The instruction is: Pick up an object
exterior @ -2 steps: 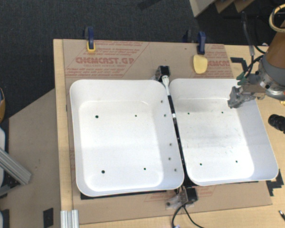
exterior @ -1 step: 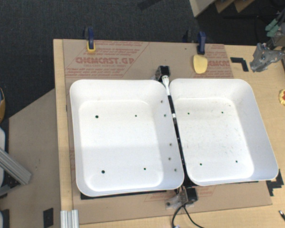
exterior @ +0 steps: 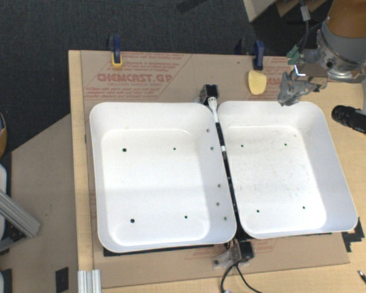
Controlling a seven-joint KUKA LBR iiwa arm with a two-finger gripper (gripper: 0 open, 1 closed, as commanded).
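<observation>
A small pale yellow object (exterior: 257, 82) lies on the brown board just behind the far left corner of the right bin (exterior: 329, 163), outside both bins. My gripper (exterior: 288, 95) hangs over the far rim of the right bin, a short way to the right of the yellow object and apart from it. The grey wrist with its orange band rises from it towards the upper right corner. Nothing can be made out at the gripper's tip.
The left bin (exterior: 104, 163) sits beside the right one, with a black strip (exterior: 222, 157) along the seam. Two blue clamps (exterior: 115, 43) (exterior: 258, 50) hold the board's far edge. A black part (exterior: 354, 118) juts in at the right.
</observation>
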